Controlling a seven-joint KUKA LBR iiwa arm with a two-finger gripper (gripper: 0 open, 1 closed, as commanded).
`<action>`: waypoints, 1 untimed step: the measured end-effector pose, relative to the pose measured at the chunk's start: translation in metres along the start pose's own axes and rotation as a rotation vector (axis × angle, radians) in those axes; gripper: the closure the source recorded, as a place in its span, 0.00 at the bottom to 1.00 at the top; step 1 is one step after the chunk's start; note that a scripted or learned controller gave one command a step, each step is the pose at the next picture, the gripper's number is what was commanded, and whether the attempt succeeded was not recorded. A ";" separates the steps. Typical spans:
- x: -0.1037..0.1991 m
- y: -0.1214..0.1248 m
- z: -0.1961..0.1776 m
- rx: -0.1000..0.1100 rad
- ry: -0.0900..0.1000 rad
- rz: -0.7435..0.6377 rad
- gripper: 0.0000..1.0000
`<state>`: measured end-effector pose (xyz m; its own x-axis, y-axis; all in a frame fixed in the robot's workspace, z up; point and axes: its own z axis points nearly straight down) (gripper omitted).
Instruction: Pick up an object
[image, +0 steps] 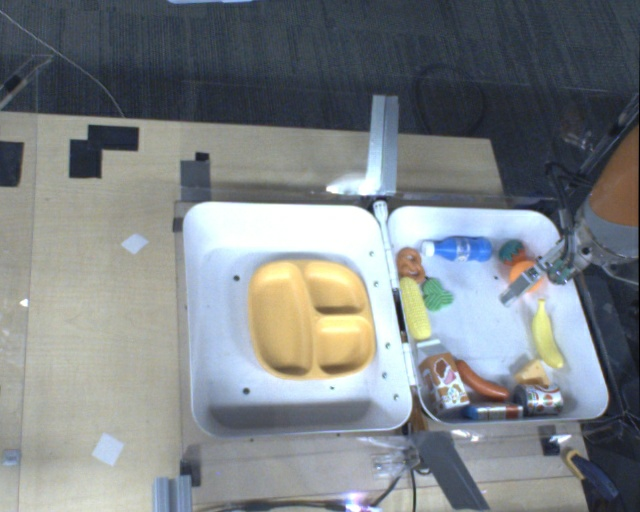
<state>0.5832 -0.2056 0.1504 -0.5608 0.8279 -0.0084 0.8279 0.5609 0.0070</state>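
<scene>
Left bin (205, 330): you've got the yellow divided tray (308, 318) sitting dead centre, three compartments facing up.

Divider side of the right bin (470, 222): at your 9 o'clock there, a brown toy figure (409, 263) sits at the top, a yellow corn cob (415, 308) runs down the wall below it, and a green leafy piece (436, 294) touches the cob's right side.

Top of the right bin: a blue bottle (458, 249) with a white cap lies on its side at 12 o'clock; just past it toward 1 o'clock you see a teal piece (512, 249) and an orange piece (521, 269) close together.

Bottom of the right bin: from 7 to 5 o'clock, a brown can (444, 385), a red sausage (474, 378) leaning across it, a dark tube (487, 409) along the front wall, a small printed can (541, 401) and a tan wedge (534, 375).

Banana (545, 335): yellow, lengthwise at 3 o'clock, near the right wall.

Gripper (524, 284): it's in at 2 o'clock, tip just beside the orange piece and right above the banana's upper end.

Pincer: you can't tell from here whether it's apart or together, and nothing is seen clamped in it.

Arm (612, 215): grey with the orange band, coming in from 3 o'clock.
</scene>
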 end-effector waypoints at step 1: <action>-0.031 0.079 0.059 0.016 0.012 0.279 0.00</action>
<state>0.6670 -0.1868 0.0918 -0.3112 0.9503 0.0036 0.9503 0.3112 -0.0088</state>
